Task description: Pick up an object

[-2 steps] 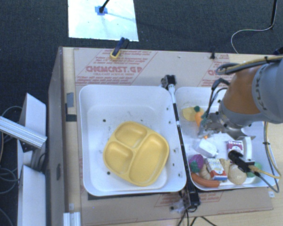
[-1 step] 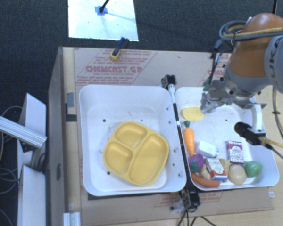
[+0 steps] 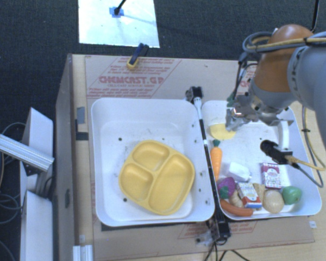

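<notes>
Dark carpet surrounds the surface point(image 3: 76, 162), whose brown sheet reads "CHEMCAST GP" in red; smaller print beneath is illegible. Two white bins sit side by side: the left bin point(image 3: 108, 118) holds a yellow divided plate point(image 3: 156, 176), the right bin point(image 3: 309, 200) a carrot point(image 3: 217, 160), a pale yellow piece point(image 3: 219, 131), a small red carton point(image 3: 271, 175) with unreadable print, a green ball point(image 3: 291, 194) and other toys. The claw point(image 3: 234, 118) hangs just beside the pale yellow piece; whether it is spread or pinched cannot be told, as the wrist hides it.
</notes>
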Tool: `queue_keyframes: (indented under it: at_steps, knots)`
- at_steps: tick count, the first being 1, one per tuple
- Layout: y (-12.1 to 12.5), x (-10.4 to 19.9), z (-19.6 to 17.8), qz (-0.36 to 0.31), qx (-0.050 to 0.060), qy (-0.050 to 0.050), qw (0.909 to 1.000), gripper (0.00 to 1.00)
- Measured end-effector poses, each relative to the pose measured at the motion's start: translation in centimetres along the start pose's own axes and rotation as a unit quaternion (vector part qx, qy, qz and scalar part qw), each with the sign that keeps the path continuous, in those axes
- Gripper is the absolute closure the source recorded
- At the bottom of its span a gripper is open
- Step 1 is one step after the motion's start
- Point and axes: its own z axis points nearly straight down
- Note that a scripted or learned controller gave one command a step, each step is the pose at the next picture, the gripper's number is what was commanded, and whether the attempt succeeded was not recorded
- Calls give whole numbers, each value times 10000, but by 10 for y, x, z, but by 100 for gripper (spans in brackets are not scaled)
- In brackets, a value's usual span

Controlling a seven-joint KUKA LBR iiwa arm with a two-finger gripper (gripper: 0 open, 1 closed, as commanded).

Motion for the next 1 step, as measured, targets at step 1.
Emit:
queue_keyframes:
  at_steps: [1]
  knots:
    - [0, 0, -1, -4, -10, -1, 10000, 0]
